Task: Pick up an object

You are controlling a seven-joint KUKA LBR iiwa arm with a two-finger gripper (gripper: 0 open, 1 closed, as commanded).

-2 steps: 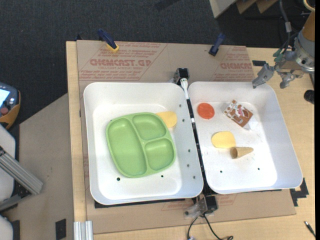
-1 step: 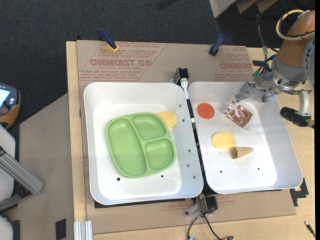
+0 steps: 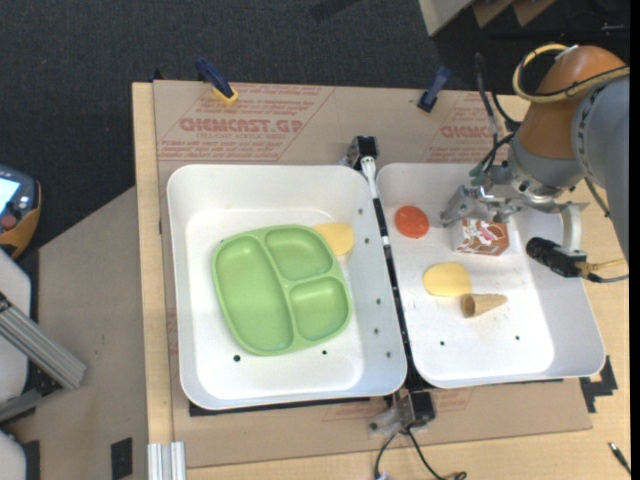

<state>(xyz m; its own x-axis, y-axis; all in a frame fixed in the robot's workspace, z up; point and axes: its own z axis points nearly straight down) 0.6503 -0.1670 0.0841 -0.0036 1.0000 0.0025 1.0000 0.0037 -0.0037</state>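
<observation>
Dark carpet surrounds a brown cardboard-topped bench printed with red lettering, held by blue clamps at its far edge. On it sit two shallow white bins side by side. Seen from above, the left bin holds a green divided tray with three compartments, and a pale yellow piece lies touching the tray's upper right corner. The right bin holds a round red-orange object near its upper left, a yellow rounded object toward the middle, and a tan cone-shaped object just beside it on the right. The grey arm with its orange band reaches in from the right, and the gripper is low in the right bin's upper part, directly over a clear packet with red markings; whether it grasps anything I cannot tell
</observation>
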